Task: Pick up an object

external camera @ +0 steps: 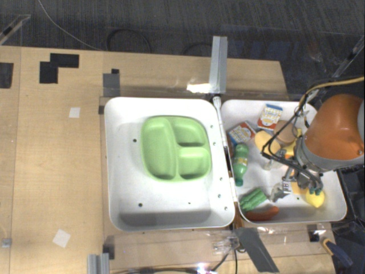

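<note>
A wooden bench (51,170) was seen from above at a slant, bearing 2 shallow white bins side by side. The left bin (122,170) held 1 thing, a pale green divided tray (174,147) with 3 compartments, 1 long and 2 smaller, lying flat near the bin's centre. The right bin (337,207) held a crowd of small toy groceries. Along its left wall lay a green bottle (240,163), its length running from the far side toward the near side. Just beyond the bottle was a small red and white packet (240,133), and further toward the far edge a small white carton with a printed label (270,116). Near the bin's front edge a green vegetable-like item (252,198) lay just beside a red one (262,213). A yellow item (263,140) sat near the middle, partly hidden by the arm's cables. The grey arm with its orange band (336,129) reached in from the right and hung over the right bin. Its gripper (285,188) pointed down near the bin floor, between the green vegetable-like item and another yellow object (315,197) by the right wall; the metal parts were too small and cluttered to tell how the gripper was set, and nothing could be seen held in it.
</note>
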Action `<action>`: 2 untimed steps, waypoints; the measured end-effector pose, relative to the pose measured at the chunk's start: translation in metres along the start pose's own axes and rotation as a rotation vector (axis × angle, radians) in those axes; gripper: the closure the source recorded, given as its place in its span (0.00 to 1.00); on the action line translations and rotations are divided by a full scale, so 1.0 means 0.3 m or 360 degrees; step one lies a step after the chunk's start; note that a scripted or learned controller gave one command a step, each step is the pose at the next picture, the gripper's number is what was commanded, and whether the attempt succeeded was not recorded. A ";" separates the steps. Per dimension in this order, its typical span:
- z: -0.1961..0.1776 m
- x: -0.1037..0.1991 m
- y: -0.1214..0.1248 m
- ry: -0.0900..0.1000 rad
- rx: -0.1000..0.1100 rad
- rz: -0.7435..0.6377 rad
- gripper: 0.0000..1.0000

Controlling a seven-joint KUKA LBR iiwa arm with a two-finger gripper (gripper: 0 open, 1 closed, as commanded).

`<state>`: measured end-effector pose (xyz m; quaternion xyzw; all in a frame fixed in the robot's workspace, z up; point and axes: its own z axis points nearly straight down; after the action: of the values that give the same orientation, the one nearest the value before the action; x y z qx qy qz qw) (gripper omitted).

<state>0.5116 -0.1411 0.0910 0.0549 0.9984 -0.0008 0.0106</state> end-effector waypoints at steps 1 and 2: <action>-0.004 0.076 0.159 -0.0007 0.0003 -0.0214 0.00; -0.073 -0.258 0.161 0.0014 -0.0002 -0.0395 0.00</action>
<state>0.5935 -0.1014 0.1144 -0.0692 0.9976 -0.0011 0.0062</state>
